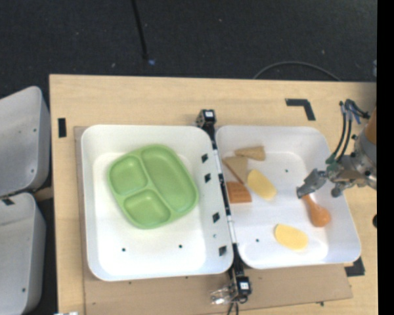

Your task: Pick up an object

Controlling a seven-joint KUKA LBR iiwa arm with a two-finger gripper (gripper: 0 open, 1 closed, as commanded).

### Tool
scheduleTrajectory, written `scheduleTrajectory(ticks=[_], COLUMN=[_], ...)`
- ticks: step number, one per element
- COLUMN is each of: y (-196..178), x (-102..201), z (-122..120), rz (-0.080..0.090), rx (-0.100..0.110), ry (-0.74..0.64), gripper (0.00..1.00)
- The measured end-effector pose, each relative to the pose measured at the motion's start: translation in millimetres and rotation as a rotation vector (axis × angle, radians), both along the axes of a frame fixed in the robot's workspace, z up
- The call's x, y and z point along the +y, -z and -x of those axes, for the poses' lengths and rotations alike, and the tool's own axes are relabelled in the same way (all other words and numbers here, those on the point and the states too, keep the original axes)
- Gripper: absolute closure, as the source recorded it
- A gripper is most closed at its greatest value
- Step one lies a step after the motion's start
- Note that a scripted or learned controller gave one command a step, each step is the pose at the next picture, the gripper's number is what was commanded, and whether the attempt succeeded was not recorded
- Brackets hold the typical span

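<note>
The orange piece, small, probably light, stiff and smooth, lies just below the gripper, best taken across its narrow neck; whether the tool is open cannot be told

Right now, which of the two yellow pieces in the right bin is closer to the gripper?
The yellow piece at the bin's front, just below the orange object under the gripper. The other yellow piece lies further left, beside the brown blocks.

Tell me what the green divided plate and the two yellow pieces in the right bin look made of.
Green divided plate: likely molded plastic, with uniform color, a soft sheen and rounded compartment edges. Yellow pieces: probably plastic or rubbery toy food, smooth, matte and evenly colored; too small to tell hard from soft.
</note>
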State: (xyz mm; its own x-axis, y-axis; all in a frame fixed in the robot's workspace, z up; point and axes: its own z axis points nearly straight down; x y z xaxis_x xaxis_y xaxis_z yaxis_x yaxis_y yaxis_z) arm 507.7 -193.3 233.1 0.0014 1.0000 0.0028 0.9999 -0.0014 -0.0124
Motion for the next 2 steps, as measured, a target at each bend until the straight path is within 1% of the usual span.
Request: scheduleTrajectory(ticks=[1,2], y=[-5.2,39.6], x=[0.4,-4.2], z=[-2.3,-2.1], rz=[0.003,0.003], rx=[-0.01,-0.006], ry=[-0.004,-0.001], gripper=[0.0,0.0])
